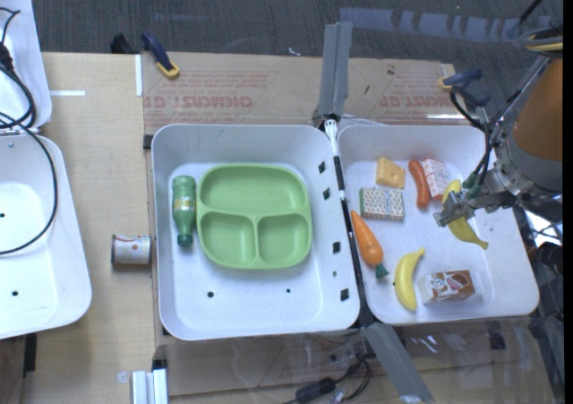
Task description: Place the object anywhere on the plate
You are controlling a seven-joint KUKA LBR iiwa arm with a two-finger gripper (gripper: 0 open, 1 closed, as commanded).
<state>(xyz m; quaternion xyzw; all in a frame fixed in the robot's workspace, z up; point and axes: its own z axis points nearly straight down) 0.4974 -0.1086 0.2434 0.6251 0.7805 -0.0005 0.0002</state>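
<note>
We see the green plate (255, 217) bare in the left bin (170, 304). Our arm (542, 124) hangs over the right bin (515, 304), at the picking step; its jaws appear to pinch a banana (466, 225), though we cannot tell. Next comes lifting and carrying it leftward.

Single fixed cam overhead, tilted down at a slant, far enough back to frame both the left bin (170, 214) and right bin (519, 286), arm (537, 124) entering from frame right.
</note>
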